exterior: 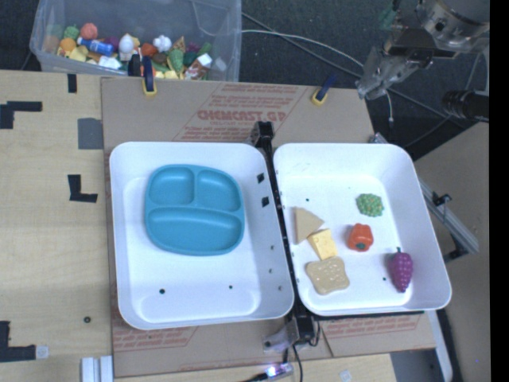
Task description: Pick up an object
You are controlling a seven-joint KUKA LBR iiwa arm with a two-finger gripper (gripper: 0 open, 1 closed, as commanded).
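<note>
Pincer (375, 83) sits high at the view's upper right, off beyond the far edge of the right bin (413, 165), hanging over the dark floor area and not over either bin; it is blurred and small, so cannot tell how far apart it stands, and nothing shows in it. Arm comes in from the right with the orange band at the very top corner. Step in hand, judged from this: pre-approach, no target engaged yet, pick not begun. All candidate objects lie in the right bin: a green broccoli-like piece (369, 205) toward the far right, a red pepper-like piece (360, 237) just below it, purple grapes (400, 270) near the right wall, and a cluster by the left wall: tan wedge (306, 222), yellow cheese block (322, 243) touching it, and a toast slice (328, 276) just beside the cheese. The left bin (127, 293) holds a blue divided plate (193, 211), lying flat. Further out, a clear tub of toys (135, 30) sits at the back of the worktop (48, 229). Next move likely calls for travelling toward the camera and down into the right bin, picking one isolated item; the green piece, pepper or grapes look easier since they stand apart, while the cheese and wedge touch and risk a double contact.
</note>
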